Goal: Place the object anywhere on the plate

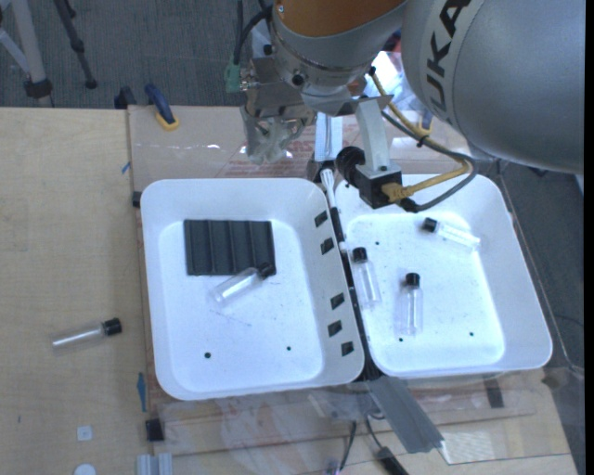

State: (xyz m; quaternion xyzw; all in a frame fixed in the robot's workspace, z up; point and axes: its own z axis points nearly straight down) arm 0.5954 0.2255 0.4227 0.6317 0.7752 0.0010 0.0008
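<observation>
Camera view from above has the grey arm [501,65] coming in from the upper right. Its orange band [334,14] is at the top edge and the wrist points down over the far rim of the left bin [148,278]. The gripper [269,139] hangs there, above the bin's far edge and well apart from everything inside. How wide it stands cannot be told at this angle.

Just right of it, a black fitting [376,184] with looping cables sits over the far corner where the two bins meet.

In the left bin, a dark ribbed plate [223,243] lies flat in the far half, with its ribs running far to near. A clear vial [237,283] lies on its side at the plate's near right corner. Its long axis slants from near-left to far-right, and its black cap is at the far-right end, touching or just overlapping the plate's near edge. The glass body rests on the bin floor, off the plate.

The right bin [534,306] holds three more capped vials: one near the far edge [452,232], one by the left wall [364,276] and one toward the middle [408,301]. Another vial [85,334] lies on the bench [56,232], left of the bins.
</observation>
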